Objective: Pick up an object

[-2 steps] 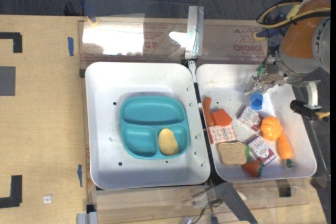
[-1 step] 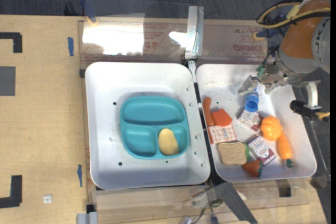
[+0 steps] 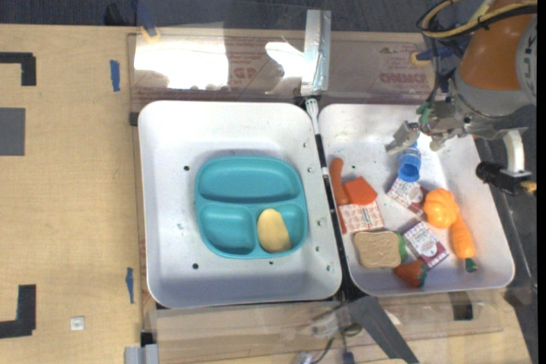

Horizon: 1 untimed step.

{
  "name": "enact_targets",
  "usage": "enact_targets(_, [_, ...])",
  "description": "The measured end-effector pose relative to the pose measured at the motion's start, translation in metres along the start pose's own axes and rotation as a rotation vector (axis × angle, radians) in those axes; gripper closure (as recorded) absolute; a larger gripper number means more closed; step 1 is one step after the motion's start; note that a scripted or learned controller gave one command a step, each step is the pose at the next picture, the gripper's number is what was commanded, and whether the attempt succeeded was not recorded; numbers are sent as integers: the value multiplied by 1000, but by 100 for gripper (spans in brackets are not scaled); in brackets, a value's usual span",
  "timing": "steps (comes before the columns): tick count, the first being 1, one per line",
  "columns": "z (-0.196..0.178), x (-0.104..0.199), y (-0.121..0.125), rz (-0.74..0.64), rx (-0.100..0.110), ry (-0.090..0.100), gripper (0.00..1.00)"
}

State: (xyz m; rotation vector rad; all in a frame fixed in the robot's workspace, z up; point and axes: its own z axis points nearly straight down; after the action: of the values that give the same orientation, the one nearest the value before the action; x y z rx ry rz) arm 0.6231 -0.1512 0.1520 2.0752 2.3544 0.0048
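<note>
In the right bin (image 3: 490, 183) lie several small items. A blue bottle (image 3: 410, 164) sits near the bin's upper middle. My gripper (image 3: 421, 137) hangs just above it with its fingers spread and nothing between them. Below the bottle are a white packet (image 3: 405, 193), an orange fruit (image 3: 440, 207), a carrot (image 3: 462, 239), a small printed box (image 3: 425, 242), a bread slice (image 3: 377, 249) and a red piece (image 3: 411, 273). A sausage (image 3: 337, 180) and an orange carton (image 3: 360, 191) rest by the bin's left wall.
The left bin (image 3: 171, 183) holds a teal divided plate (image 3: 247, 200) with a yellow potato (image 3: 273, 230) in its lower right compartment. A clear panel and cardboard (image 3: 256, 64) stand behind the bins. The arm's orange band (image 3: 495, 55) and cables are at the upper right.
</note>
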Motion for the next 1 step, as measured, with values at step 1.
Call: enact_targets(1, [65,0,-30,44,-1,-1,0])
